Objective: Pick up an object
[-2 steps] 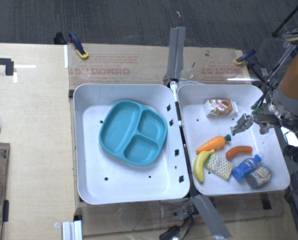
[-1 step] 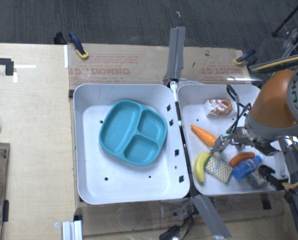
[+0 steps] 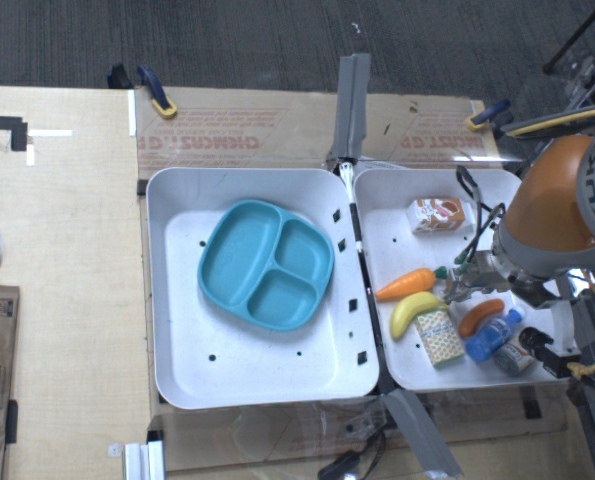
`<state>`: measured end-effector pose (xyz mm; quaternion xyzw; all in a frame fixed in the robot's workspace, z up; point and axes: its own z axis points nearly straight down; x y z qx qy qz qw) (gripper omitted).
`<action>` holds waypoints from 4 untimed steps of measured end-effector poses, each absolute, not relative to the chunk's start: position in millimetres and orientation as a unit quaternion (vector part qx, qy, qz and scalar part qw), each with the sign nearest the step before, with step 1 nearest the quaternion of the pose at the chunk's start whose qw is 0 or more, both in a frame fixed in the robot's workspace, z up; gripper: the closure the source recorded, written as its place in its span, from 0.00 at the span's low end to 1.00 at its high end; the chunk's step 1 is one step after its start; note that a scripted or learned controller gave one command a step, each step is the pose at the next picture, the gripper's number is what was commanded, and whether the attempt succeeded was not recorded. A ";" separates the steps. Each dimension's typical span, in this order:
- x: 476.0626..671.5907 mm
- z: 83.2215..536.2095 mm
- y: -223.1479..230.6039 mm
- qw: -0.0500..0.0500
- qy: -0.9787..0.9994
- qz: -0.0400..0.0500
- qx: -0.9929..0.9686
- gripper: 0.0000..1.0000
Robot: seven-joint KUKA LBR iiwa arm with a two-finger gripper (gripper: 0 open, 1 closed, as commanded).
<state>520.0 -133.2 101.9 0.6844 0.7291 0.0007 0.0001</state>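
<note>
1. In the camera view, two shallow white bins are being shown side by side on the bench: the left bin (image 3: 167, 298) and the right bin (image 3: 387, 223), divided by a grey bar (image 3: 353, 108) running up from their shared edge.
2. A blue divided plate (image 3: 266, 264) with three compartments is being carried by the left bin, lying flat near its middle and turned at a slant.
3. The arm (image 3: 549, 203), grey with an orange band, is being extended in from the right over the right bin.
4. The gripper (image 3: 455, 286) is being held low in the right bin, just beside the leafy end of a carrot (image 3: 407, 283) and just above a banana (image 3: 413, 310); whether its fingers are spread or closed cannot be told, as they are being blurred among cables and objects.
5. Nothing is being seen clearly between the fingers.
6. A small patterned box (image 3: 439, 336) is lying just below the banana, touching or nearly touching it.
7. A red-orange oblong item (image 3: 480, 316) and a blue bottle (image 3: 494, 335) are being kept near the bin's lower right, close together.
8. A white and brown packet (image 3: 438, 214) is lying apart in the bin's upper part.
9. Two clamps (image 3: 157, 92) with yellow tips are being shown at the cardboard's far edge.
</note>
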 end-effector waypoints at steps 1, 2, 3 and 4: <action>478.7 93.6 -124.0 0.002 0.708 0.001 0.706 1.00; 477.9 91.9 -122.9 0.000 0.708 0.000 0.706 0.00; 541.7 98.7 -104.7 -0.001 0.754 0.000 0.657 0.00; 525.3 150.8 -126.0 0.000 0.769 -0.001 0.639 0.00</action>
